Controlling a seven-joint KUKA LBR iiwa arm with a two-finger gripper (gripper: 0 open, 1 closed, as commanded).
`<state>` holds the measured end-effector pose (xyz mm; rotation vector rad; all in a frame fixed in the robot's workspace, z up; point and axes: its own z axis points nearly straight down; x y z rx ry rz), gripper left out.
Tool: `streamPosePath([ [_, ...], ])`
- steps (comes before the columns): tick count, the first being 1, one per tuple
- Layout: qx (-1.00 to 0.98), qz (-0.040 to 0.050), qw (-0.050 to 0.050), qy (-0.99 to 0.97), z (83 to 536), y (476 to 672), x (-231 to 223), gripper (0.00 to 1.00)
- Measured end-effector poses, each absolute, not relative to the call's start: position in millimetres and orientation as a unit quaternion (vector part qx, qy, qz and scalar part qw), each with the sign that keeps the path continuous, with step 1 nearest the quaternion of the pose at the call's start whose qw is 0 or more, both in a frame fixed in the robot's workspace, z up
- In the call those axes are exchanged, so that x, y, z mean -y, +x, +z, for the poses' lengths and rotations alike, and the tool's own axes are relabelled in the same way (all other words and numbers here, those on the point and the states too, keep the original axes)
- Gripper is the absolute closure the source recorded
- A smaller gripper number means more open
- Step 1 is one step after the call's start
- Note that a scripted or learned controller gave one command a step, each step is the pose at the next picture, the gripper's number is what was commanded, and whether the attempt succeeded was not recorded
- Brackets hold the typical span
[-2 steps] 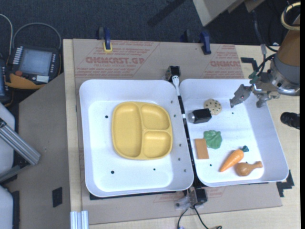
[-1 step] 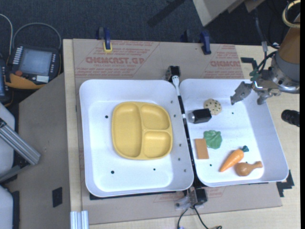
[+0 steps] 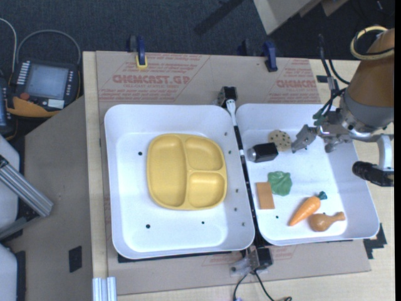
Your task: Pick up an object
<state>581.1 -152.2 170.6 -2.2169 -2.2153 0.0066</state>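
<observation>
While the grey two-finger gripper (image 3: pixel 316 137) hangs spread open and empty just right of the speckled tan cookie (image 3: pixel 280 139), a miss looks likely: the black rectangular block (image 3: pixel 264 152) touches the cookie's left side, so closing fingers could nudge both. Below the cookie, the green leafy toy (image 3: pixel 280 182) and orange plastic carrot (image 3: pixel 304 209) lie apart.

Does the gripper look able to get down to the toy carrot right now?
Probably yes. The carrot lies uncovered in the right bin, with the gripper hovering above that same bin.
</observation>
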Motion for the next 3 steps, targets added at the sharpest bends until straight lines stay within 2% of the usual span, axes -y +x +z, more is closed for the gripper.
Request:
streamPosePath([
  [1,0.707,0.0020,0.004,-0.707,123.6,571.9,151.5,0.00],
  [2,0.707,0.0011,0.002,-0.707,82.4,571.2,150.9,0.00],
  [3,0.707,0.0002,0.000,-0.708,95.2,572.3,151.5,1.00],
])
